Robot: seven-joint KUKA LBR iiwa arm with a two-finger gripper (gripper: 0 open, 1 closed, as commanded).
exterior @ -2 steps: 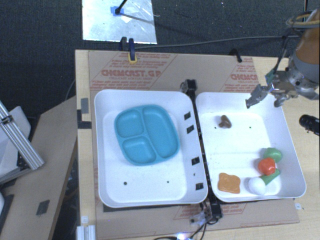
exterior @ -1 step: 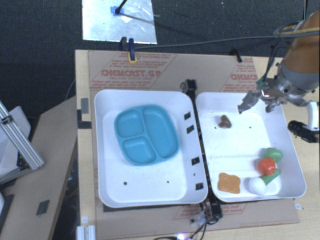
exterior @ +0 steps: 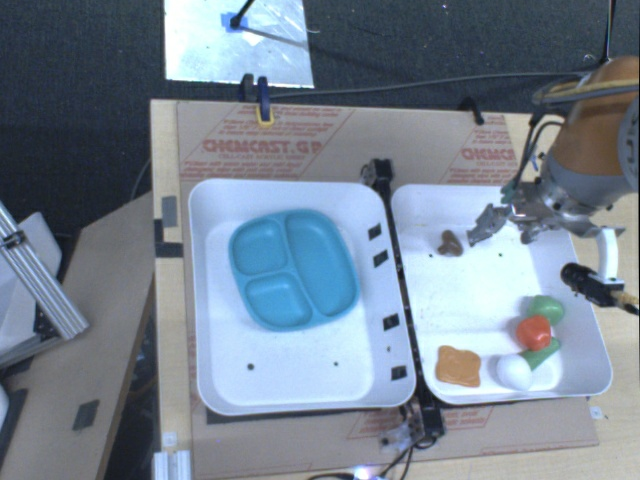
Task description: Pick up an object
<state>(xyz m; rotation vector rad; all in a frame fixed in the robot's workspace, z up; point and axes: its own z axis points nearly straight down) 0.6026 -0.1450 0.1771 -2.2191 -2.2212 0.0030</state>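
Camera view looked down on two bins. By the right bin's (exterior: 590,383) near edge lay a cracker (exterior: 459,366), an egg (exterior: 515,372), a tomato (exterior: 534,332) and a green piece (exterior: 546,308), bunched together. Farther in, a brown lump (exterior: 451,242) sat alone, likely the target, since the gripper (exterior: 487,226) hovered just beside it, fingers apart and empty. The left bin (exterior: 215,298) held a blue tray (exterior: 293,268).

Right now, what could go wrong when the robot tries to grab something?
The hand hovers beside the small brown piece in the right bin, not over it, so it may close on air or nudge it away. That piece looks tiny and lies flat, so it could slip out. The orange piece, white egg and red and green vegetables crowd one corner, so grabbing one may knock the others.
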